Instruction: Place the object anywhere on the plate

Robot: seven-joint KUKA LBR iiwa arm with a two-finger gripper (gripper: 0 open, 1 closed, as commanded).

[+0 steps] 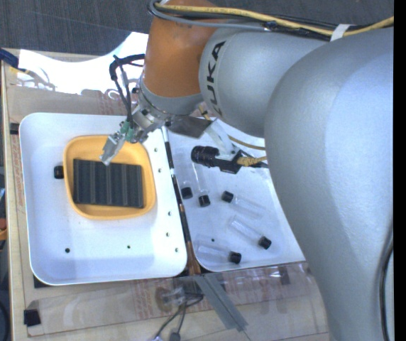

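A yellow plate [82,203] with a dark ribbed insert [109,183] lies in the left white bin [47,247]. My gripper [110,150] hangs over the plate's upper rim, its tip just above the insert's top left corner. A small black block [59,171] rests on the bin floor just left of the plate. Whether anything is in the gripper is not visible.
The right bin [274,219] holds several small black blocks, among them one [204,200] near the divider and one [264,243] near the front, plus clear tubes [243,228]. The grey arm covers the right bin's back and right side.
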